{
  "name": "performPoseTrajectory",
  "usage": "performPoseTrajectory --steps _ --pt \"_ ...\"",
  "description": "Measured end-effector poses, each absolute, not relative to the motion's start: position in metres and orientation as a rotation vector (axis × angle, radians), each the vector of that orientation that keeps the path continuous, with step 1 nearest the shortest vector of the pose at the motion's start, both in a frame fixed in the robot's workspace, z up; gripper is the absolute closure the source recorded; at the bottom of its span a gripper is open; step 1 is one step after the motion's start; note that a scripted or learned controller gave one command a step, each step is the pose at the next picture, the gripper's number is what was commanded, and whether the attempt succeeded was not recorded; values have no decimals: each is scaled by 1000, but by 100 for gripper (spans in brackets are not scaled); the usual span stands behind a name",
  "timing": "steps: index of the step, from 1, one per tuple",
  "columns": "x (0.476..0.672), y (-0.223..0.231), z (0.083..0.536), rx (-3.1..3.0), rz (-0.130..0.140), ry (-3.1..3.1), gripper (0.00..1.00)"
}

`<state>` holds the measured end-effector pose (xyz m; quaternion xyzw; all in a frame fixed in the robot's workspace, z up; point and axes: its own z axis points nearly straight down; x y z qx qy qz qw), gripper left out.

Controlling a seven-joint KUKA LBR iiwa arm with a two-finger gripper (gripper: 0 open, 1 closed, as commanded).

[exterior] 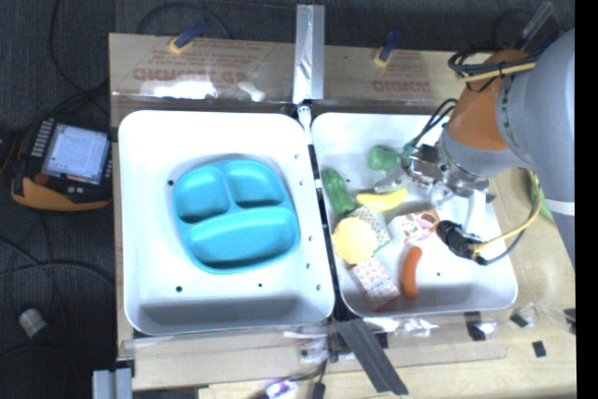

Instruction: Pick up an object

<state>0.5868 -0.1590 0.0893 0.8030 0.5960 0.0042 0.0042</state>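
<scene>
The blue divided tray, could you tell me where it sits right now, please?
The blue divided tray lies in the middle of the left bin, across the centre divider from the toy food in the right bin.

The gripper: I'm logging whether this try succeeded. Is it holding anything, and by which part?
Cannot be told. The gripper is low in the right bin, beside the yellow banana and green toy, but nothing visibly sits between its fingers.

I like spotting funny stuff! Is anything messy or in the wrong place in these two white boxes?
Nothing looks spilled or broken. The blue tray lies flat, alone in the left bin. The toys are crowded in the right bin: a yellow banana, an orange sausage and others lie jumbled and touching.
</scene>
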Motion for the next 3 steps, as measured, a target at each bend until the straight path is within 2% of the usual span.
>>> performPoseTrajectory --steps 1,2,3 --pt "586 -159 98 2521 13 1868 100" --pt "570 -188 153 2606 -10 1761 100" --pt "570 -188 153 2606 -10 1762 0"
